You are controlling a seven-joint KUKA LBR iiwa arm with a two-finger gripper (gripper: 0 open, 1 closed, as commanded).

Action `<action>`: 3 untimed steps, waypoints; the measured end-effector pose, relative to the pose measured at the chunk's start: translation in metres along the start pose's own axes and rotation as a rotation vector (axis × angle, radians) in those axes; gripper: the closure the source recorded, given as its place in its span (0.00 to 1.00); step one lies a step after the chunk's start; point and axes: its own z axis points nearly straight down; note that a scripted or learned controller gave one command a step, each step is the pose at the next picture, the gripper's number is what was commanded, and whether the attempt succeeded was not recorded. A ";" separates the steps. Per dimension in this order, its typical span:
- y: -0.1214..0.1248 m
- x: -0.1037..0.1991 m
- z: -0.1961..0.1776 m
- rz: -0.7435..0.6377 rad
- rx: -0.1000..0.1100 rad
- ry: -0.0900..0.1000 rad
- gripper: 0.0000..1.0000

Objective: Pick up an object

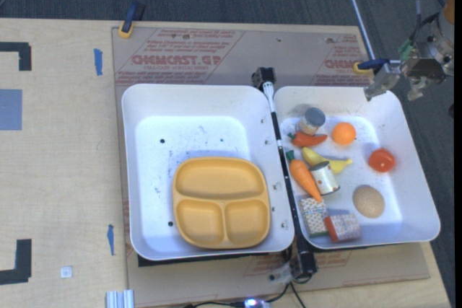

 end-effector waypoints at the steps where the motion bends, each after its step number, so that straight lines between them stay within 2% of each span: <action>1: -0.015 -0.041 0.089 0.001 0.000 -0.001 0.00; 2: 0.013 -0.011 0.198 -0.001 -0.004 -0.001 0.00; 3: -0.017 0.064 0.198 -0.002 -0.002 0.001 0.00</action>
